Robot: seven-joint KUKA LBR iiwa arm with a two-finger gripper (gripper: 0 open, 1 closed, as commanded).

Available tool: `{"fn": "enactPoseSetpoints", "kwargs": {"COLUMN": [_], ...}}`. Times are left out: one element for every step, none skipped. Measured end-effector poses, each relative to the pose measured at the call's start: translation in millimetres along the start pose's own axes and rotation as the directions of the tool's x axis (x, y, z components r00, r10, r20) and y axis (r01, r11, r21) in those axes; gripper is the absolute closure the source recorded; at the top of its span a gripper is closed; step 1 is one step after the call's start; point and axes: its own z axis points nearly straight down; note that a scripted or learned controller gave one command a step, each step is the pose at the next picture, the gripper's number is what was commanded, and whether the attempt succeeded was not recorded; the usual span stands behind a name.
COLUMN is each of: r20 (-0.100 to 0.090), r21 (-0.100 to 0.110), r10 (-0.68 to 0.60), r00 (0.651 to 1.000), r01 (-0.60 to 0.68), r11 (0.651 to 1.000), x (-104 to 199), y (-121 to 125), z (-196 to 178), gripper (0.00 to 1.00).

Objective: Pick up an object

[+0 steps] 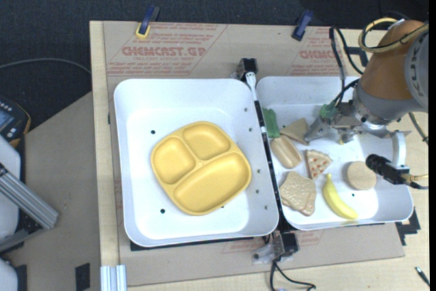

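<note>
The bench (204, 44) takes up the middle of the frame, and on it sit two white bins side by side. The left bin (136, 146) holds a yellow divided plate (201, 167), lying at a slant. The right bin (388, 204) holds the small food pieces, and the arm (392, 75) comes down into its upper right part. The gripper (332, 129) hangs low over the bin's upper middle; whether it is open or closed cannot be told, and nothing can be seen held in it. Just left of it lies a tan wedge (297, 129), the nearest piece, with a bread roll (285, 152) below that. Further down and well apart from the gripper lie a toast slice (299, 192), a banana (337, 199), a pizza slice (317, 162) and a round biscuit (360, 176). The likeliest pick is therefore leftward and slightly down.
</note>
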Motion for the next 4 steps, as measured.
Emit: {"fn": "enactPoseSetpoints", "kwargs": {"r20": [0.0, 0.001, 0.004, 0.0], "r21": [-0.007, -0.022, -0.019, -0.011], "r10": [-0.001, -0.012, -0.004, -0.01], "r00": [1.0, 1.0, 1.0, 1.0], "r01": [0.001, 0.012, 0.004, 0.01], "r11": [1.0, 1.0, 1.0, 1.0], "x": [-4.1, 79.6, 74.4, 139.4], "y": [-60.6, -98.1, -97.5, -106.2], "z": [18.3, -88.1, -92.9, -81.3], "gripper": [0.0, 0.0, 1.0, 1.0]}}
